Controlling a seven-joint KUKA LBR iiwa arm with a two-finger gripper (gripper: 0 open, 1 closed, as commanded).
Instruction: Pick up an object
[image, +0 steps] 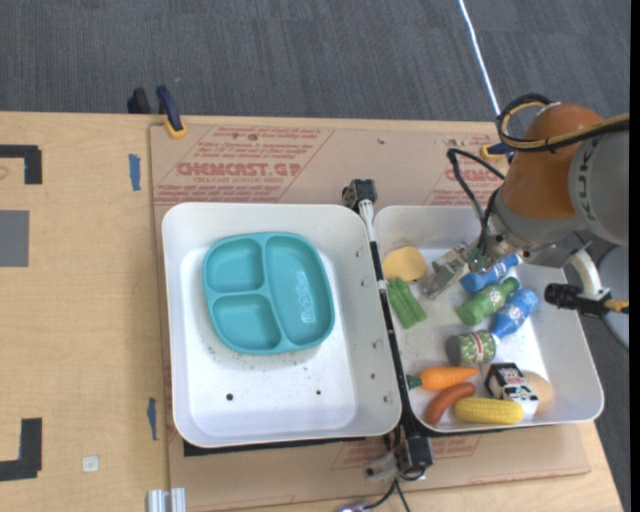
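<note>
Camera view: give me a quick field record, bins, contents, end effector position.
left bin: shallow white bin holding a teal three-compartment plastic plate
right bin: shallow white bin with toy food: yellow corn cob, orange carrot, green bottle, blue bottle
end effector, low over right bin's upper area
grasp: cannot tell

The right bin (585, 385) holds a loose heap of toy items: a yellow round piece (405, 263) at the upper left with a green ridged strip (406, 302) lying just below it, and a green bottle (488, 301) and 2 blue bottles (516, 312) tilted on their sides near the middle. Lower down sit a small green can (472, 348), an orange carrot (448, 378), a red sausage (447, 403) beside a yellow corn cob (489, 410), and a black-and-white carton (508, 381) touching the cob.
</note>
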